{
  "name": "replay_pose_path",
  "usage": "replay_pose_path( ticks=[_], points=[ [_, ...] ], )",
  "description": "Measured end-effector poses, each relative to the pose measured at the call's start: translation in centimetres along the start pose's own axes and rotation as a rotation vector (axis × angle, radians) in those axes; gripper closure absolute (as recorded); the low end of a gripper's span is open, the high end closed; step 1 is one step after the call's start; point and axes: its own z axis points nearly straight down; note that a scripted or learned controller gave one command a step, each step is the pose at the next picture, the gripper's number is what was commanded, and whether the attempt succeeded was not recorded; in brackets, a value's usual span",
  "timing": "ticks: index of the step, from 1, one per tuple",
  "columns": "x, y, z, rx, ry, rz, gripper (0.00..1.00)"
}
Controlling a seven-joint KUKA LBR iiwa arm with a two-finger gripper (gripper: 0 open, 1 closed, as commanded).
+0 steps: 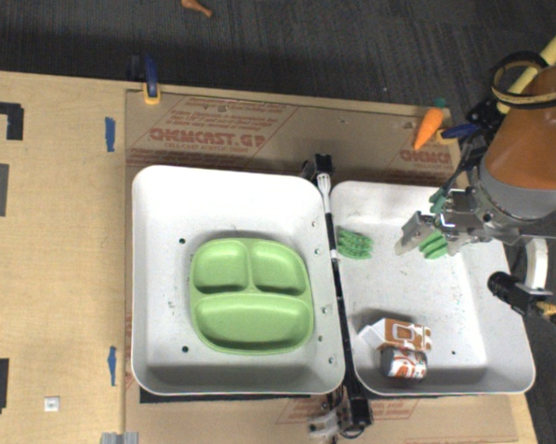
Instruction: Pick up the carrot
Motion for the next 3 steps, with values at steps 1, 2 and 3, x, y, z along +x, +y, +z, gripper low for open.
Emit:
replay_pose_path(
  ticks=[1, 2, 3],
  points=[
    [-4.7, -1.7, -20.2, -0.004, -0.003, -0.353, 0.0],
    [-8.3, 1.9, -8.5, -0.001, -0.001, -0.041, 0.0],
    [-11.6, 8.8, -0.3, -0.002, -0.002, 0.342, 0.0]
  ],
)
